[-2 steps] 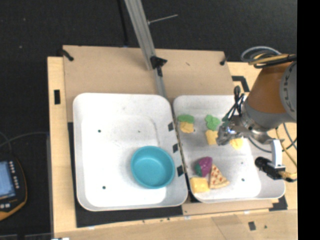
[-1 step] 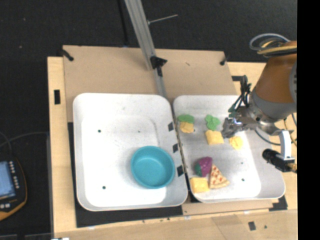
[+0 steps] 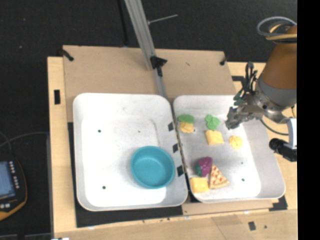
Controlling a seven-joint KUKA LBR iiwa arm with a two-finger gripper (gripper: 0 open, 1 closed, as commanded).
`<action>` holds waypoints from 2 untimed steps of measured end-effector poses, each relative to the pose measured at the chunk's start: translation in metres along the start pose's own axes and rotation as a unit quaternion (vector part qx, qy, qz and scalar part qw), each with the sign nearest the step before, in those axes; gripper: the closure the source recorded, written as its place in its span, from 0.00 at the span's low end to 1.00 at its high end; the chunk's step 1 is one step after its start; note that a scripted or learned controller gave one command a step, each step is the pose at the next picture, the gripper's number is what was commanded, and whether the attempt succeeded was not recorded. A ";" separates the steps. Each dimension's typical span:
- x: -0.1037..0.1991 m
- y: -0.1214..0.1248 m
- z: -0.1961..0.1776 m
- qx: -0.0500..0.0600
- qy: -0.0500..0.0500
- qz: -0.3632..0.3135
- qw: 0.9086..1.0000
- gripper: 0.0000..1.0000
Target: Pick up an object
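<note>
Starting from the left bin (image 3: 90, 114), its one tenant is a blue bowl (image 3: 152, 166) sitting toward the corner nearest the divider (image 3: 177, 144) between the two bins, with bare white floor around it on the far side. Just across the divider, in the right bin (image 3: 260, 179), small pieces lie in loose pairs: a green-topped yellow piece (image 3: 186, 124) right beside the divider, further from it a green piece (image 3: 212, 120) above a yellow block (image 3: 214, 137), then a small yellow lump (image 3: 236, 142) furthest out. Lower down, close to the divider again, a purple piece (image 3: 204, 165), a pizza slice (image 3: 217, 177) and a yellow wedge (image 3: 199, 185) crowd together, touching or nearly so. The gripper (image 3: 233, 120) hangs over the right bin on the side away from the divider, dark against the floor; whether it is parted or closed cannot be told here, and nothing is seen in it. The nearest candidates seem the yellow lump, just below the tool, and the yellow block, toward the divider. The lump stands apart from its neighbours with open floor beyond, so it looks the easier reach; the lower cluster looks awkward.
</note>
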State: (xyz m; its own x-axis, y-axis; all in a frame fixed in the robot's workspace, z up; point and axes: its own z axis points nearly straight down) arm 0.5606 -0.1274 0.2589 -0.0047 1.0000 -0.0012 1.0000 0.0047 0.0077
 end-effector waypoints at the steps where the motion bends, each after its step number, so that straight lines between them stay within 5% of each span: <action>1: -0.001 0.002 -0.038 0.001 0.000 0.000 1.000 1.00; 2: 0.046 0.002 -0.021 0.003 0.000 0.000 1.000 1.00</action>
State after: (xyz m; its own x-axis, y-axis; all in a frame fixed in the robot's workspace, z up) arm 0.5622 -0.0814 0.2794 -0.0052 1.0000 -0.0010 1.0000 0.0052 0.0014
